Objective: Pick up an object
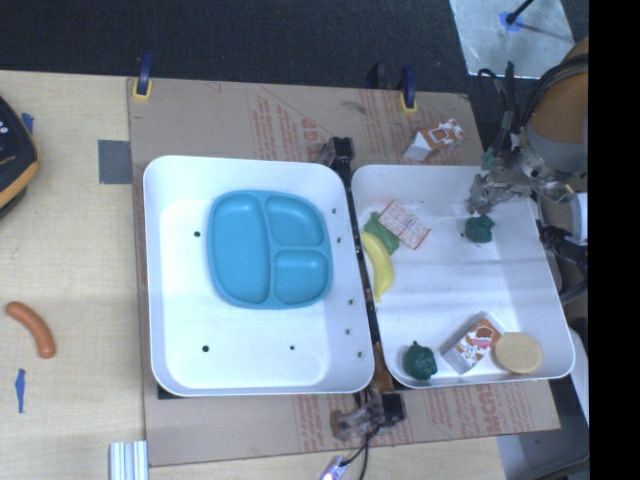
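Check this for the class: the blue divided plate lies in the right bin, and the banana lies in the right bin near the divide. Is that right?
One thing is wrong. The camera view shows the blue plate in the left bin, not the right. The banana does lie in the right bin near the divide.

I see the gripper (487, 196) poised just above a small green object (479, 230) in my right bin (520, 278).
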`<state>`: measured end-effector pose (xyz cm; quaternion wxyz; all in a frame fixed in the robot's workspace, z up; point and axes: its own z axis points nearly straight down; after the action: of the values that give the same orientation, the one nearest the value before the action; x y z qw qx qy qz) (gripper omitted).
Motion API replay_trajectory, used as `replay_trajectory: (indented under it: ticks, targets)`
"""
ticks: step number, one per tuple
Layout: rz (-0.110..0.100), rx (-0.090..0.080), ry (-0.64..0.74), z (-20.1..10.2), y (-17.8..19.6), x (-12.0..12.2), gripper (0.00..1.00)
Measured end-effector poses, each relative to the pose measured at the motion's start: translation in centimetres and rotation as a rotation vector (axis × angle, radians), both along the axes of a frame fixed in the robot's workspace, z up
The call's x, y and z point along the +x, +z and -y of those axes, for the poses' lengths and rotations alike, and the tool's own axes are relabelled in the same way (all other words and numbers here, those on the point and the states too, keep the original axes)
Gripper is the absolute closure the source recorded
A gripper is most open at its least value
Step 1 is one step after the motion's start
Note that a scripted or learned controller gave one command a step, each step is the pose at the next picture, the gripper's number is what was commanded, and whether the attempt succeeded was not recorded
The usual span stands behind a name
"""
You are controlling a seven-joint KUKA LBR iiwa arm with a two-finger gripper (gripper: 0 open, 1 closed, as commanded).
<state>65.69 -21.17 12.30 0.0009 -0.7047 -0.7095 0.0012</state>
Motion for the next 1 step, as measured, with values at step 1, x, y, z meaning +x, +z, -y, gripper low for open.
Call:
replay_trajectory:
  ticks: [1]
  targets:
    - [0.0,0.0,0.0,0.0,-0.02,-0.01,0.0]
